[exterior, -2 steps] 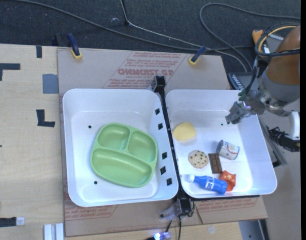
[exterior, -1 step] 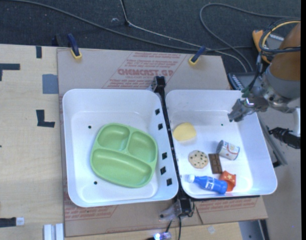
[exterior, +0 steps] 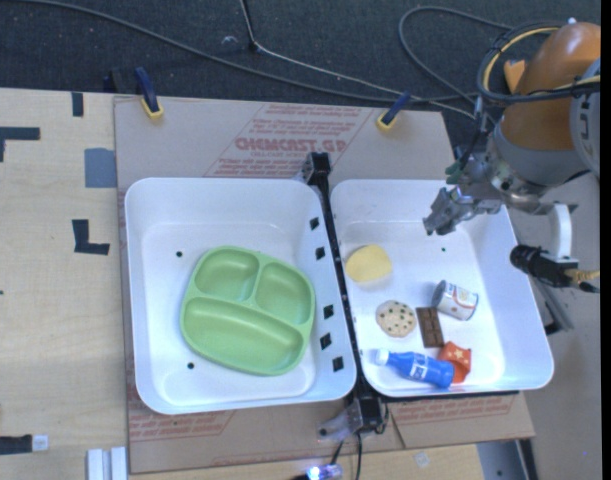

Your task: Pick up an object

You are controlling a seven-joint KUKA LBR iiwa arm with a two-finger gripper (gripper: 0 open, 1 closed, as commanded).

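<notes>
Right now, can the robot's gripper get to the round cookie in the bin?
Probably yes. The gripper hangs over the far part of the right bin, and the cookie lies flat nearer the front with nothing on top of it. The brown bar sits close beside it, so it might get bumped.

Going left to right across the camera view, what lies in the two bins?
Green divided plate → yellow round piece → cookie → blue bottle → small grey carton, with the gripper above the right bin.

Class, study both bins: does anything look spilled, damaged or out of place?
Nothing looks spilled or broken. The blue bottle and small can lie on their sides in the right bin; the green tray sits slightly askew.
</notes>
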